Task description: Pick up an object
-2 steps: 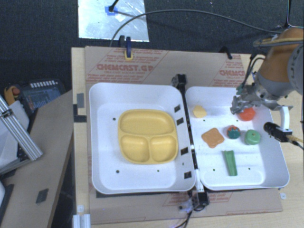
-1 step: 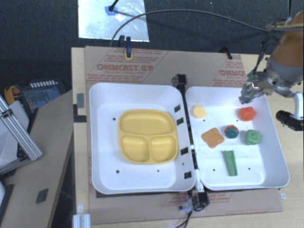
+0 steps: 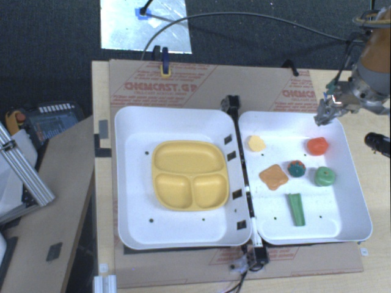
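Here the tabletop [image 3: 104, 182] carries two shallow white bins side by side. The left bin [image 3: 131, 133] holds a yellow divided tray [image 3: 188, 174] with three compartments, lying flat near the bin's middle. The right bin [image 3: 351, 212] holds the small pieces: a green stick [image 3: 296, 209] lies toward the near side, an orange flat piece [image 3: 273, 176] sits just left of a small teal and red piece [image 3: 297, 168], a green round piece [image 3: 325, 176] lies to the right of that, a red round piece [image 3: 317, 146] sits above it, and a pale yellow piece [image 3: 256, 143] lies near the divider between the bins.

The arm [image 3: 374, 72] reaches in from the right, and its hand [image 3: 325, 111] hangs over the far right corner of the right bin, above and apart from the red round piece. Nothing shows between its fingers, and whether they are spread or closed I cannot tell.
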You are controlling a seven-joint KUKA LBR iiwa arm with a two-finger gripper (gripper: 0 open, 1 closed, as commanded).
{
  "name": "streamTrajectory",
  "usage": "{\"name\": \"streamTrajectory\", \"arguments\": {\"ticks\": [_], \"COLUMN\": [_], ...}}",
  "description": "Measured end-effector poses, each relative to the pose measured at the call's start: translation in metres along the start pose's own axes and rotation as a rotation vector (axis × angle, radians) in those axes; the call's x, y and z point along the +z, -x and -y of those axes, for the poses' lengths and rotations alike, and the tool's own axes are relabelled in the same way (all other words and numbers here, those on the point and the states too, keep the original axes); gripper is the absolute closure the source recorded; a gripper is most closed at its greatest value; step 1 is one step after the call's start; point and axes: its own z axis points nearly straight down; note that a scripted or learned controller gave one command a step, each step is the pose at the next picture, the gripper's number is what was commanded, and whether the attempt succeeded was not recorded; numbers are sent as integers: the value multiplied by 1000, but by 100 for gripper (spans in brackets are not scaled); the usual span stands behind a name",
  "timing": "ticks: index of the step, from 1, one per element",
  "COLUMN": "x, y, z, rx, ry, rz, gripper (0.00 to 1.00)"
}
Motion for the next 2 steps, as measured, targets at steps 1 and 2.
{"name": "streamTrajectory", "arguments": {"ticks": [1,2], "x": [-5,1], "y": [-50,-95], "z": [-10,-22], "rx": [-4,-4], "ry": [-2,-2], "rz": [-2,-2], "gripper": [100,100]}}
